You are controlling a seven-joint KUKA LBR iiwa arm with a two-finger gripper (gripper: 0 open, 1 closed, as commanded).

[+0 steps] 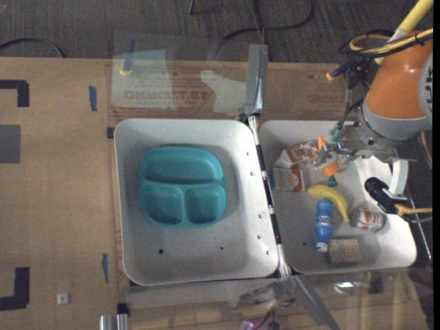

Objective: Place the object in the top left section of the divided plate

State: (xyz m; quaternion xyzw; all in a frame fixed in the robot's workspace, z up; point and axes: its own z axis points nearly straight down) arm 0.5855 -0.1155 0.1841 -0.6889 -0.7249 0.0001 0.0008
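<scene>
Although the gripper (330,155) above the right bin (405,249) cannot be judged open or closed, the nearby banana (330,199), lying apart from the teal divided plate (182,185), is judged light, soft, bruisable, best grasped mid-body.

KUKA iiwa arm (402,81): a rounded segment with a broad orange band (395,88) above a pale grey wrist collar (392,126). A yellow hose (412,16) and dark cables loop beside the orange section. Below the collar sits a cluttered metallic gripper assembly (350,143), with a small black fitting and a white bracket (397,174) at its side.
</scene>
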